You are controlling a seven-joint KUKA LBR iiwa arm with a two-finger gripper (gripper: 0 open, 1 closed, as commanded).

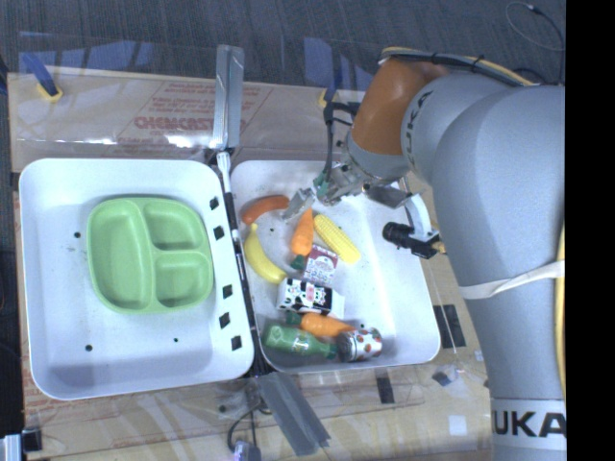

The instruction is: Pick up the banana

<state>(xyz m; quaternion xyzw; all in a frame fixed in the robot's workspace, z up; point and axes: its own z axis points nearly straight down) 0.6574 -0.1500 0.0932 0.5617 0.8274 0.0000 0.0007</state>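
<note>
The banana [261,259] lies at the right bin's [415,307] left edge, beside a carrot [303,232]. The gripper [309,198] hovers nearby, and honestly can't tell how wide it's set. Likely snag: it grabs the carrot or corn [336,239] instead, everything's crammed together.

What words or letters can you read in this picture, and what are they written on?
"UKA": white letters on the arm's grey base, cut off at the edge of the picture.
Red print on the clear sheet behind the bins: upside down and too blurred to read.
Small carton in the right bin: printed pictures, any words too small to read.
Black-and-white carton: no readable words.
Can: label too small to read.
</note>
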